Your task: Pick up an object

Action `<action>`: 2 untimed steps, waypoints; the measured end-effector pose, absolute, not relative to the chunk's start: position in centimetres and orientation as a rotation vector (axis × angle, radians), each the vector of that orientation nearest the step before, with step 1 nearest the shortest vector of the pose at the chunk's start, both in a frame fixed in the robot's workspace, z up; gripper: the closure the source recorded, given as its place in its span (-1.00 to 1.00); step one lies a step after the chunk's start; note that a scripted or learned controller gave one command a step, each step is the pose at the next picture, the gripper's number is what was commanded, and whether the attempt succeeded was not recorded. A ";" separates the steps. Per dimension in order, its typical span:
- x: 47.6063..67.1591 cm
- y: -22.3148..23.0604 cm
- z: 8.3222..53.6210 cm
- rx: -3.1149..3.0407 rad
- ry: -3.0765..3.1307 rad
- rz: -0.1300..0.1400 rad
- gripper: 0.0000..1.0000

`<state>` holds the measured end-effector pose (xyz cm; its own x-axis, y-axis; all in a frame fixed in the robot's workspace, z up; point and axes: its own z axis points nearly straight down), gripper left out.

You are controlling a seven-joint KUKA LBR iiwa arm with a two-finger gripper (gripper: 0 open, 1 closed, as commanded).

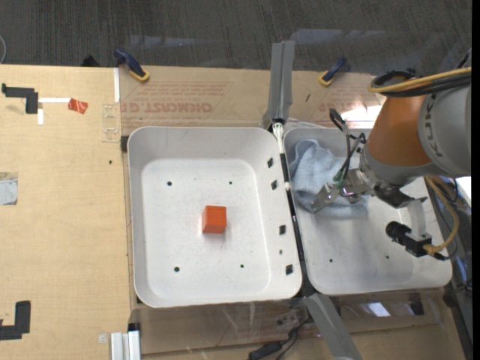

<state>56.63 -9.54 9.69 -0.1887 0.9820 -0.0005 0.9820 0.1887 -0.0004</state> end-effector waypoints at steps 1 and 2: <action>56.6 -9.7 10.6 2.006 2.418 -0.003 1.00; 61.7 -7.5 19.0 2.538 1.853 -0.007 1.00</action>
<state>61.68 -7.47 19.04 0.3048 0.9524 -0.0029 0.9524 -0.3048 -0.0031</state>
